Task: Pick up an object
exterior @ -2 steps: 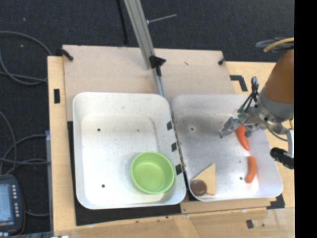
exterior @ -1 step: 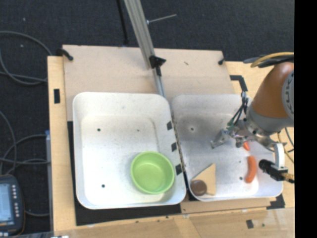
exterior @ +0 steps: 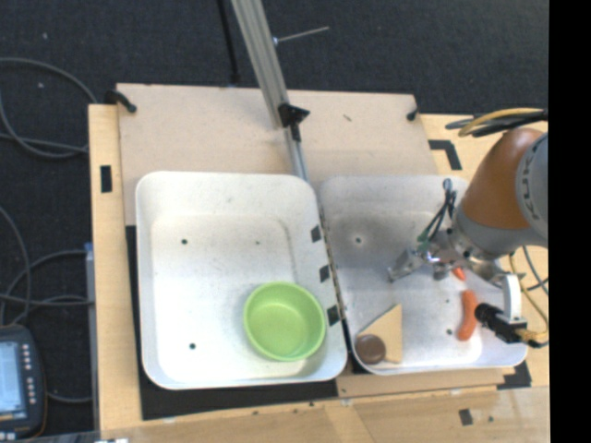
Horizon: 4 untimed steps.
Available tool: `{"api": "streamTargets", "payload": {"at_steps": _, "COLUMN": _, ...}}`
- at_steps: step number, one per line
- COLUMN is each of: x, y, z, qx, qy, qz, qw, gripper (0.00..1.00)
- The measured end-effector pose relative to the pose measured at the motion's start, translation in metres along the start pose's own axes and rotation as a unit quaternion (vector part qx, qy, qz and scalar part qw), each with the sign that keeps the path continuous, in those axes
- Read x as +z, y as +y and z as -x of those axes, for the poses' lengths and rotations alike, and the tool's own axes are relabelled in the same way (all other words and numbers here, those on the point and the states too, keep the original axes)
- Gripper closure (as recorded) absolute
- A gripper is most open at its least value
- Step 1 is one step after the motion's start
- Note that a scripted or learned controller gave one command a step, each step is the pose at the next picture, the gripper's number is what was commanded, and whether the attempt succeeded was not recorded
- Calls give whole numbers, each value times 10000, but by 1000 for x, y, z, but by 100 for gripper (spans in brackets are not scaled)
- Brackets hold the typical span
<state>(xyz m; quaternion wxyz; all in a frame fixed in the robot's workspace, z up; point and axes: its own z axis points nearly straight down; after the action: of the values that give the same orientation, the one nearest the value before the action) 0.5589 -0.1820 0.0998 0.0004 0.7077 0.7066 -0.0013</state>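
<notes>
Objects for picking are found in both bins: a tan wedge [exterior: 388, 332] and a small brown disc [exterior: 370, 348] lie together at the front edge of the right bin [exterior: 369, 210], near its front-left corner, an orange stick [exterior: 468, 314] lies near the front-right corner of the same bin, and a green bowl [exterior: 284, 320] sits at the front edge of the left bin [exterior: 185, 220], toward its front-right corner. The wedge is judged to be the nearest candidate; it lies forward and slightly left of the gripper [exterior: 406, 268], close to it but apart, with its point directed toward the gripper and its wide end touching the disc. The orange stick is placed with its long axis running from back to front, on the other side of the gripper. The gripper is seen low over the middle of the right bin, and nothing is seen between its fingers; whether they are spread or pressed together cannot be told. The arm [exterior: 503, 192] is reached in over the right edge of this bin, bent down at the orange band.
</notes>
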Motion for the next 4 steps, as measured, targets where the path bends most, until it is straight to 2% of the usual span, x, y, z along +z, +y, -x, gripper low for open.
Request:
{"api": "streamTargets", "payload": {"at_steps": 1, "x": -12, "y": 1, "z": 0, "qx": 18, "qy": 6, "qz": 26, "qw": 10000, "gripper": 100}}
{"api": "streamTargets", "payload": {"at_steps": 2, "x": -63, "y": -2, "z": -6, "qx": -23, "qy": 6, "qz": 42, "qw": 10000, "gripper": 100}}
{"api": "streamTargets", "payload": {"at_steps": 3, "x": -112, "y": 8, "z": -9, "qx": -29, "qy": 4, "qz": 44, "qw": 10000, "gripper": 100}}
{"api": "streamTargets", "payload": {"at_steps": 4, "x": -158, "y": 5, "z": -3, "qx": -32, "qy": 2, "qz": 41, "qw": 10000, "gripper": 100}}
